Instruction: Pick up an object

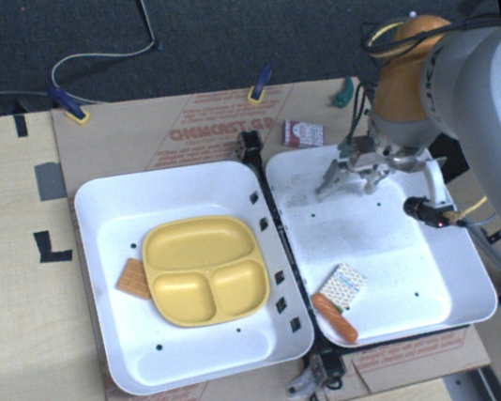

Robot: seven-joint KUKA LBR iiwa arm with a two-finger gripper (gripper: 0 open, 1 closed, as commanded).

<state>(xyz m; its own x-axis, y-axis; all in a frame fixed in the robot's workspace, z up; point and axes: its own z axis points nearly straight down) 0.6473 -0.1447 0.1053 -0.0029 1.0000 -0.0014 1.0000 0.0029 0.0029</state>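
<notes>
Overhead slanted view of the bench with two shallow white bins side by side on a cardboard sheet [210,130]. The left bin [129,358] contains a yellow sectioned plate [207,269] lying flat near its centre; a tan cracker-like piece [133,280] lies at the plate's left edge, partly tucked under it. The right bin [457,298] contains, at its near left corner, a small patterned packet [343,286] and an orange carrot-shaped item [335,318], the two touching or almost touching, with the carrot nearest the bin's front wall. The arm [462,102] enters from the right, its orange band [402,84] above the wrist. The gripper [353,177] hangs over the far part of the right bin, its two fingers [328,180] spread apart with nothing between them; it stands well apart from the packet and carrot, with bare bin floor between. Beyond the bins, a small dark red box [303,133] rests on the cardboard just behind the right bin's far wall, near the gripper. Two blue-and-yellow clamps [260,86] hold the cardboard's far edge, and a cable [103,56] loops across the dark floor behind
</notes>
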